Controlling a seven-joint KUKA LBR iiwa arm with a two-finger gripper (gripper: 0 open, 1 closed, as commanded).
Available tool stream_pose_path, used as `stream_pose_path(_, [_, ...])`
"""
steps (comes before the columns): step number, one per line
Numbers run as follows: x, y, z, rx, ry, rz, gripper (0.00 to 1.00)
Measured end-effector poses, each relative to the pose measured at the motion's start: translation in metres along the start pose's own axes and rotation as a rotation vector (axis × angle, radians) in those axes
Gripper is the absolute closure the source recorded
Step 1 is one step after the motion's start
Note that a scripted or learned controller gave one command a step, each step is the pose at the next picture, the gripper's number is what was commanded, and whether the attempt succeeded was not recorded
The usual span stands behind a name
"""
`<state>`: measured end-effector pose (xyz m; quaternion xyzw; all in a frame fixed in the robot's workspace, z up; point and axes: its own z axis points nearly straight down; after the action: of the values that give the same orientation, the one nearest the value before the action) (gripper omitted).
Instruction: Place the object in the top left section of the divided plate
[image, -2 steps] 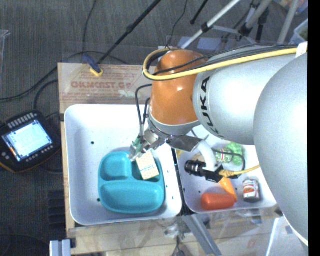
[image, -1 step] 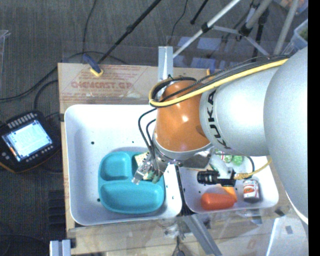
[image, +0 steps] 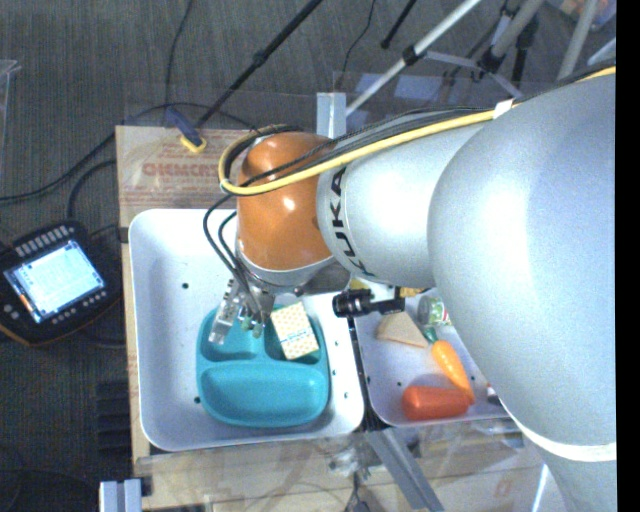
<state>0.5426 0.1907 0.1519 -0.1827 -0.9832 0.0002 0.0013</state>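
I see two white bins side by side on the tabletop. The left bin (image: 160, 330) holds a teal divided plate (image: 262, 385), which sits toward the bin's 5 o'clock corner. The plate has one large section along its near side and two smaller ones at the far side. In the far right section, at about 1 o'clock on the plate, lies a pale waffle-patterned cracker-like object (image: 293, 331), tilted and partly resting on the rim. The far left section, at 11 o'clock on the plate, has the tool (image: 238, 318) right over or in it; I see metallic parts there, but the wrist blocks so much that I cannot tell how the tool's jaws stand or whether anything is between them.

The right bin (image: 372, 390) holds a pale wedge like a cheese slice (image: 402, 330), an orange carrot (image: 451, 363) just at its 4 o'clock, and a red-orange block (image: 435, 401) at the carrot's 7 o'clock, touching or nearly so. A small green-and-silver thing (image: 432, 309) peeks out at the wedge's 2 o'clock, possibly a can.

The arm's orange band (image: 280, 210) and grey body (image: 480, 230) cover much of the right bin and the far edge of the left one. A yellow cable (image: 400, 135) runs along the arm. At 9 o'clock, off the tabletop, a pendant (image: 52, 280) with a lit screen lies on the floor.
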Motion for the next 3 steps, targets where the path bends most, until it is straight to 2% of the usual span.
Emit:
stream_pose_path(1, [0.022,0.026,-0.113,-0.002,-0.002,-0.061,1.00])
stream_pose_path(2, [0.031,-0.056,-0.061,0.002,0.000,-0.063,1.00])
stream_pose_path(3, [0.036,-0.068,-0.047,0.000,0.000,-0.439,1.00])
